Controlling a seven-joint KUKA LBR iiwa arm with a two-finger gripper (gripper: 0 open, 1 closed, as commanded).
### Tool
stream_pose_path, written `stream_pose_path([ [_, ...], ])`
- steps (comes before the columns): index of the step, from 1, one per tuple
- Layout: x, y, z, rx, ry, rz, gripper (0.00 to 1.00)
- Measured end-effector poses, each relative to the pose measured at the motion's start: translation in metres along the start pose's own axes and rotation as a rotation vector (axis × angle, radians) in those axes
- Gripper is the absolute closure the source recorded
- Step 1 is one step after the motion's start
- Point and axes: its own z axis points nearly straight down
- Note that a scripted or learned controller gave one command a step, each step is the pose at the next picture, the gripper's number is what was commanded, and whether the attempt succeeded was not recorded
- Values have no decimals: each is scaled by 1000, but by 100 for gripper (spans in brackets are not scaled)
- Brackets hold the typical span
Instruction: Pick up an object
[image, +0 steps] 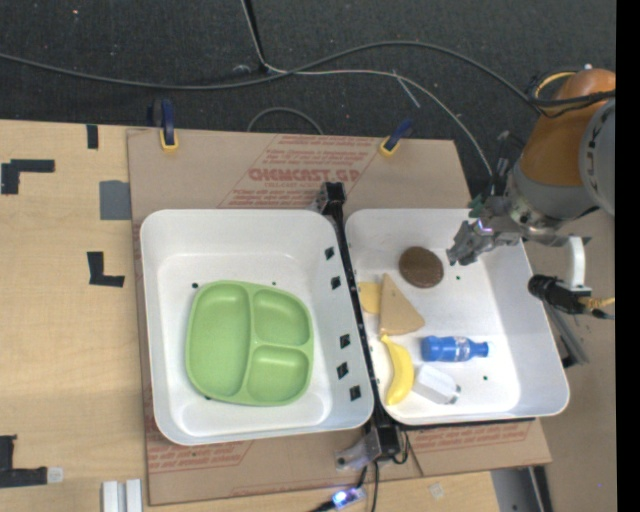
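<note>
Brown round cookie near the back of the right bin, just beside the jaws; whether open or closed, impossible to tell. Approach step, seemingly, nothing gripped yet. Next: shift over the cookie, descend, close.

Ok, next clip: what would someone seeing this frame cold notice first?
Probably the bright green divided tray, alone in the left bin. Next, the cluster in the right bin: a yellow banana against the divider, a blue bottle beside it, a tan wedge and a brown round piece further back. The gripper hangs over that bin's far right part, just right of the brown piece.
</note>
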Motion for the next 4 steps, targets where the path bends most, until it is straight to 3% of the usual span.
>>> stream_pose_path([
  [1, 0, 1, -42, 0, 0, -1, 100],
  [4, 170, -17, -45, 5, 3, -7, 100],
])
